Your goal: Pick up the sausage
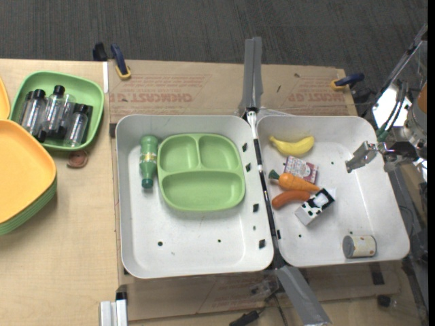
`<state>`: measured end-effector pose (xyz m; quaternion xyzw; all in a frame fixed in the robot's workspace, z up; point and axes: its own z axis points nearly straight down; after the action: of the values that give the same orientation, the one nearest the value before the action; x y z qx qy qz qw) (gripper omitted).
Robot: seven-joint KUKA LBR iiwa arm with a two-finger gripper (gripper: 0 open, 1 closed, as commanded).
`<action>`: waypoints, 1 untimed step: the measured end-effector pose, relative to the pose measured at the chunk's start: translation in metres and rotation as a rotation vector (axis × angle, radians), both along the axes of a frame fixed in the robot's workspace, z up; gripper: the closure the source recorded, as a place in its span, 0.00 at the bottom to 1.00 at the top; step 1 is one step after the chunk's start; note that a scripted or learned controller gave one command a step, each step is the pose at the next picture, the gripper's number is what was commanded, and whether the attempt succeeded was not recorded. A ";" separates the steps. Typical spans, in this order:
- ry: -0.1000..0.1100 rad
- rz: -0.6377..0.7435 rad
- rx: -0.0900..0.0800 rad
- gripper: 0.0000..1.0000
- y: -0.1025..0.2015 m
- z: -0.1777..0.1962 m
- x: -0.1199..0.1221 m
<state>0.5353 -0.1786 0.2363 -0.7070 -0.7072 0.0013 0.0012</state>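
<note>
The sausage is an orange-brown link lying flat in the right bin, near its left wall. It rests just below a carrot and touches a black-and-white carton at its right end. My gripper hangs over the right part of the same bin, well to the right of the sausage and a little farther back, with nothing visibly in it.
The right bin also holds a banana, a pink packet and a small can at the front right. In the left bin lie a green divided plate and a green bottle.
</note>
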 end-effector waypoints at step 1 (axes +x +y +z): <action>-0.002 0.126 -0.001 0.00 0.038 -0.023 0.047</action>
<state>0.5826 -0.1407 0.2131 -0.6609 -0.7505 0.0009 0.0002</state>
